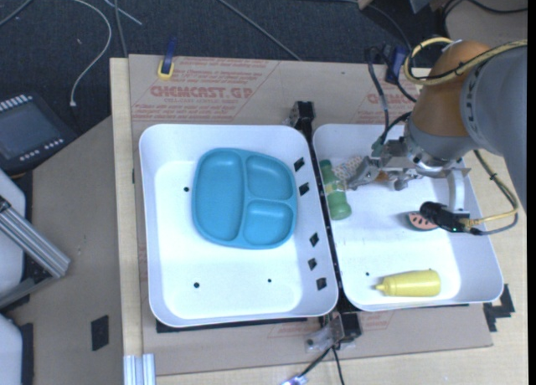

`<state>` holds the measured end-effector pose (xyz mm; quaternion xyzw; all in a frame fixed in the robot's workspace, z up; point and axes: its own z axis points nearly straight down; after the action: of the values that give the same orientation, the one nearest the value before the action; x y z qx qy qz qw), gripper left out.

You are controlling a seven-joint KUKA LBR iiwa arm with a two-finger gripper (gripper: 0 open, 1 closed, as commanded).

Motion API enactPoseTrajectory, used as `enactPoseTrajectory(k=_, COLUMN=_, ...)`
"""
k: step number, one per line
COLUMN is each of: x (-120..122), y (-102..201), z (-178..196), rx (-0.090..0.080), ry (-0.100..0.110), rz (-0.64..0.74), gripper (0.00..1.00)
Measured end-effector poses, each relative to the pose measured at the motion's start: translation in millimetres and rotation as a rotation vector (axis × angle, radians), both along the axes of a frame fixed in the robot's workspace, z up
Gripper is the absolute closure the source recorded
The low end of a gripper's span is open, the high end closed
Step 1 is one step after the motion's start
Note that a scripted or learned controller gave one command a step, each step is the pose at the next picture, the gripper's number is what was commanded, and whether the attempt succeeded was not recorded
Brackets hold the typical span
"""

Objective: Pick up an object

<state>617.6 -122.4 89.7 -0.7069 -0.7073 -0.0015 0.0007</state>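
My gripper [362, 171] reaches in from the right, low over the back left part of the right bin [481, 279]. Just to its left a green bottle-shaped object [337, 201] lies along the bin's left wall, its pale end toward the back and close to the gripper's tip. I cannot tell whether they touch. A yellow squeeze bottle [410, 284] lies on its side near the bin's front edge. A small red-orange object [416, 222] lies in the middle right of the bin, partly hidden by the robot.
The left bin [167, 283] holds a blue divided plate [244, 197] in its back half. A divider with black clips [316, 241] separates the two bins. Cardboard lies under both bins, and cables run behind the bench.
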Motion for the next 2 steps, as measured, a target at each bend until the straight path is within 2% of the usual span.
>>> enactPoseTrajectory(k=1, x=1.3, y=0.3, z=11.8, rx=-0.001, ry=-0.006, rz=0.000, gripper=1.00)
enactPoseTrajectory(k=2, x=-0.3, y=-9.4, z=64.7, rx=-0.004, ry=-0.004, rz=-0.001, gripper=1.00)
